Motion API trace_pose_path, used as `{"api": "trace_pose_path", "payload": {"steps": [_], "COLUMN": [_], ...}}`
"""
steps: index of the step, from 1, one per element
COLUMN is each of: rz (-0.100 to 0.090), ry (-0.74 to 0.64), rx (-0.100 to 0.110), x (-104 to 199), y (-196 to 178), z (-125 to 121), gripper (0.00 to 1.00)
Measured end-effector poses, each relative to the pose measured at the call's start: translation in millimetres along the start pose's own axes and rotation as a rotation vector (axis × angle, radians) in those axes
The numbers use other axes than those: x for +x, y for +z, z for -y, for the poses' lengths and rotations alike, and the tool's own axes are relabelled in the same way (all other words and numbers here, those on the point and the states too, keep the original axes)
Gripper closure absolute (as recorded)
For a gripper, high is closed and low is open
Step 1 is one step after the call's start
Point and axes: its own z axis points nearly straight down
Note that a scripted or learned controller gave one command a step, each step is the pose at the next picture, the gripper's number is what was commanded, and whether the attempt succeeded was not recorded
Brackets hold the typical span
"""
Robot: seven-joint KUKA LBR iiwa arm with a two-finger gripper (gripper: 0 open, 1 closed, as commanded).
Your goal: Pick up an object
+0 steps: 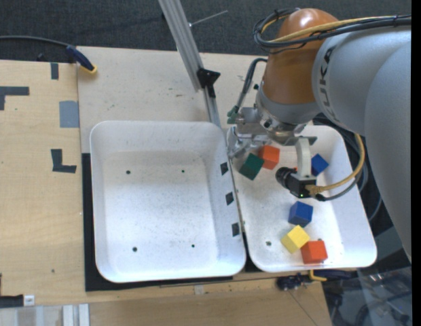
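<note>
The right bin [353, 240] holds several small cubes. A dark green cube [251, 166] lies tilted at its upper left, touching an orange cube [270, 157]. My gripper [248, 145] hangs straight over the green cube, at the wall between the two bins, and its tips merge with the cube's top edge. A blue cube [320, 163] sits to the right, and another blue cube [300, 213] lies lower down. A yellow cube [296, 238] and a red cube [314, 251] touch each other near the front rim.
The left bin [163, 202] stands beside the right one, sharing a raised middle wall [231, 202]. A slanted aluminium post [187, 39] meets the bench just behind the gripper. The arm's black cable fitting [290, 180] hangs over the right bin.
</note>
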Motion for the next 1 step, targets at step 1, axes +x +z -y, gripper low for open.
{"api": "trace_pose_path", "payload": {"steps": [1], "rz": [0.001], "ry": [0.002], "rx": [0.002], "x": [45.5], "y": [6.3], "z": [7.4], "gripper": [1.00]}}
